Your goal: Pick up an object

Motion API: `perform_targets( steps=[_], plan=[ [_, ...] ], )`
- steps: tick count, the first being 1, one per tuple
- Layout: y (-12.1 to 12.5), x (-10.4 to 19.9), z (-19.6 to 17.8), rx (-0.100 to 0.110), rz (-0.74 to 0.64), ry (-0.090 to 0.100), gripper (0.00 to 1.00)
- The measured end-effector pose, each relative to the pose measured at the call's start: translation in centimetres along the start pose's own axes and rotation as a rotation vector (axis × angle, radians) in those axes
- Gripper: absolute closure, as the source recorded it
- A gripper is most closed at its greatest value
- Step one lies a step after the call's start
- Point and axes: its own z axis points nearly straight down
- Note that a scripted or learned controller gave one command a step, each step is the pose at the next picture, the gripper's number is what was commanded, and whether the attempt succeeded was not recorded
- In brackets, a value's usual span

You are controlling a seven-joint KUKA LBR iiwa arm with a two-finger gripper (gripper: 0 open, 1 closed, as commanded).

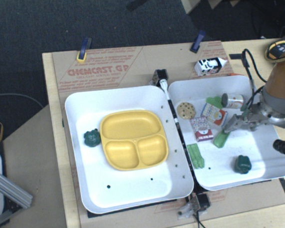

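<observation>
Nearest item: green pepper [242, 164], lower right bin [268, 171], below the gripper [232, 124]. Gripper: low in the right bin; whether its fingers are apart or together, cannot tell. Green bottle [222, 138]: tilted, just below the fingertips. Red-and-white carton [202, 129]: left of gripper. Cookie [185, 110]: further left, above. Silver can [233, 100]: above. Yellow divided plate [134, 138] and dark green toy [91, 138]: left bin [89, 181], well apart.
</observation>
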Motion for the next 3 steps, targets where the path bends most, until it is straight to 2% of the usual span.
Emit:
perform_targets(
  steps=[1, 2, 3],
  plan=[
    [0.1, -0.1, -1.2, -0.006, 0.0, -0.003, 1.0],
    [-0.1, -0.5, -5.7, -0.007, 0.002, -0.009, 1.0],
    [0.5, 0.3, -10.6, -0.008, -0.001, -0.009, 1.0]
  ],
)
